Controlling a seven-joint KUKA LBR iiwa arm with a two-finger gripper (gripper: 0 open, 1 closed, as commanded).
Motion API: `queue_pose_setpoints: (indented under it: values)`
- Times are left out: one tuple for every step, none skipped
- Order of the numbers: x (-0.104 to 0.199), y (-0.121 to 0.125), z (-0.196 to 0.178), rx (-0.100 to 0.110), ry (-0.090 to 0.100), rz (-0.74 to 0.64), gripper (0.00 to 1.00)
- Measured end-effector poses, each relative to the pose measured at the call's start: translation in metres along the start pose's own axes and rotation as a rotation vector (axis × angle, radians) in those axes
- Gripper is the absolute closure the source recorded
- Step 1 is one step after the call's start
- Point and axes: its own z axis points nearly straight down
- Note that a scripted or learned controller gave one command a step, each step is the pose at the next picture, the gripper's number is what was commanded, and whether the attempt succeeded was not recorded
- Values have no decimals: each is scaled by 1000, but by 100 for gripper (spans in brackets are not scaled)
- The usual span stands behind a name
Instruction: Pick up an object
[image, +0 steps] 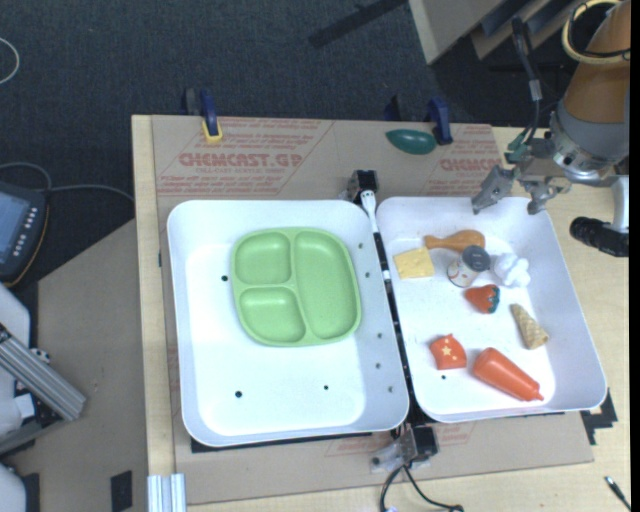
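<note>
Cardboard-topped bench holds two white bins. Left bin has a green divided plastic plate. Right bin has toy foods: orange carrot, red strawberry, yellow cheese wedge. Gripper hovers over the far rim, fingers spread, holding nothing.

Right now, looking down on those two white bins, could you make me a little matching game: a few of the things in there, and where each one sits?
Things:
1. green divided plate
2. orange carrot
3. yellow cheese wedge
4. gripper

Places:
A. near corner of the right bin, closest to the camera
B. above the far edge of the right bin
C. in the left bin
D. right bin, next to the divider between the bins

Pairs: 1-C, 2-A, 3-D, 4-B
</note>
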Motion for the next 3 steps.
queue_pose_setpoints:
  values:
    - [0,2,-3,-6,-1,-1,0]
    - [6,-8,50,-1,0,-1,0]
    - [4,2,100,-3,-1,-3,0]
